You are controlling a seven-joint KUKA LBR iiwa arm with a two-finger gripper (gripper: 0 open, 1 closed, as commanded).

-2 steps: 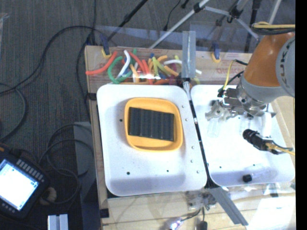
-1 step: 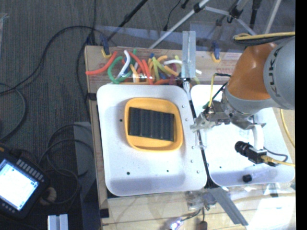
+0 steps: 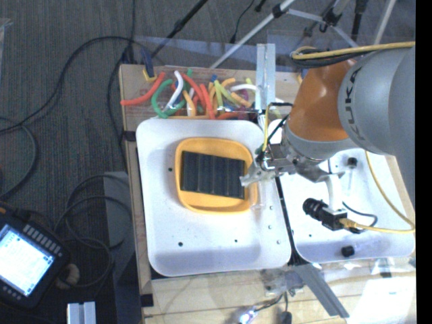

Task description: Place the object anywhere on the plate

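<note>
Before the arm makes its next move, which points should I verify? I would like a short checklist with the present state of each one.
1. Yellow plate sits inside the left bin: ok.
2. Black ridged block lies on the plate: ok.
3. Block stays within the plate's rim: ok.
4. Hand, at the plate's right rim, is free of the block: cannot tell.
5. Coloured cables stay outside the left bin: ok.

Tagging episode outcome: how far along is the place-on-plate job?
Done: the dark ribbed slab lies flat on the yellow plate in the left bin.
In hand: the gripper sits over the plate's right rim, at the slab's edge; whether it grips the slab can't be told.
Left: probably just letting go, if needed, and pulling clear.
</note>
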